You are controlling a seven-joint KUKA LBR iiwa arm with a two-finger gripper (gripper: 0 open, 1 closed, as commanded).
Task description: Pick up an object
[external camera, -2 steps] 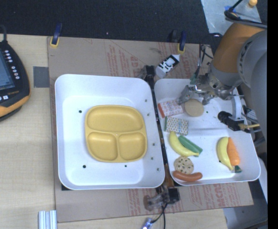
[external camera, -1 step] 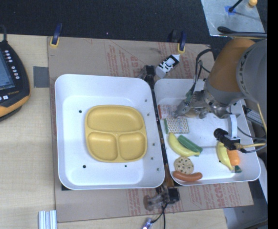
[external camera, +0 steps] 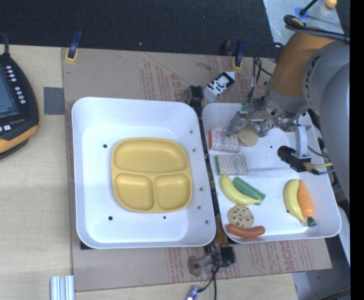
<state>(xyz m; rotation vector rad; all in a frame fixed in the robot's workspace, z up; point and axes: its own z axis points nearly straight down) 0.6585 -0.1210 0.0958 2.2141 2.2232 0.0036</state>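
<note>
One tool, fingers indistinct

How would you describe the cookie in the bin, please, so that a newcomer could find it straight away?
Start at the right-hand white bin, the one crowded with toy food. Look along its near edge, just above the sausage and below the yellow banana with the green pod. The cookie is the only flat round piece there, tan with dark specks.

orange pendant, blue clamps, cardboard
</note>
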